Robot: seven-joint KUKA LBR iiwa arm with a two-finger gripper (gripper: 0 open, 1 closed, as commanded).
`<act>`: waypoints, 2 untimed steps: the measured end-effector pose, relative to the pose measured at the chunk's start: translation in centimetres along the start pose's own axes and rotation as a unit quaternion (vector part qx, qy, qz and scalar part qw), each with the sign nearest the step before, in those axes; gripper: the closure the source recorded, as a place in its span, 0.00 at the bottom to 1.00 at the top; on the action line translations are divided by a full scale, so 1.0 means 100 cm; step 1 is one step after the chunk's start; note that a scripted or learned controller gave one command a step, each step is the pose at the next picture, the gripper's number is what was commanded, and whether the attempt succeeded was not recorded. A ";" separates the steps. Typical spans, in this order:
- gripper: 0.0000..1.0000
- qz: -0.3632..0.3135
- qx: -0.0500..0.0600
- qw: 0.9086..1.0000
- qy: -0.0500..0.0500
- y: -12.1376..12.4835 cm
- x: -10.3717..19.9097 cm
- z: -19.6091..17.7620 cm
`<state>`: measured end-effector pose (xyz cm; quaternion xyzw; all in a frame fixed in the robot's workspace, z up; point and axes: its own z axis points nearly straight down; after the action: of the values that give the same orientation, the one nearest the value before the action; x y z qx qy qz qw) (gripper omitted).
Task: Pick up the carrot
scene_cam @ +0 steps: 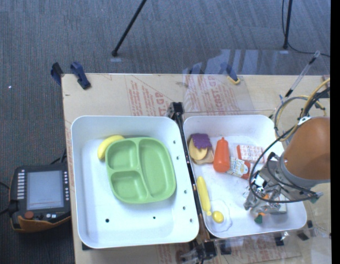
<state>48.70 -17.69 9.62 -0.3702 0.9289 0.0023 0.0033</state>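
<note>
My pincer [261,207] hangs low over the near right corner of the right bin [279,126]. A small orange and green scrap sits just beside its tips, but I cannot tell how far my fingers stand apart or whether anything lies between them. My arm [308,150], with its orange band, rises behind the pincer toward the right edge.

Left of my pincer, near the bin's front, lies a yellow utensil [205,197] with a round head, running along the left wall. Farther back stands the carrot [221,154], orange and blunt, well apart from my pincer. A red and white packet [244,159] lies just beside it on the right, and a purple-topped pastry [200,147] just beside it on the left.

In the left bin [84,202] sits a green divided plate [140,169], with a banana [106,145] touching its far left rim. Beyond both bins the table [131,92] shows red lettering.
</note>
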 end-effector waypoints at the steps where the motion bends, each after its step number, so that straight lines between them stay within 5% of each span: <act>1: 1.00 0.002 0.001 1.000 0.001 0.043 -0.050 -0.044; 2: 1.00 -0.138 -0.001 0.990 0.002 -0.018 -0.008 -0.013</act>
<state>50.54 -18.49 10.92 -0.4947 0.8691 0.0022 0.0010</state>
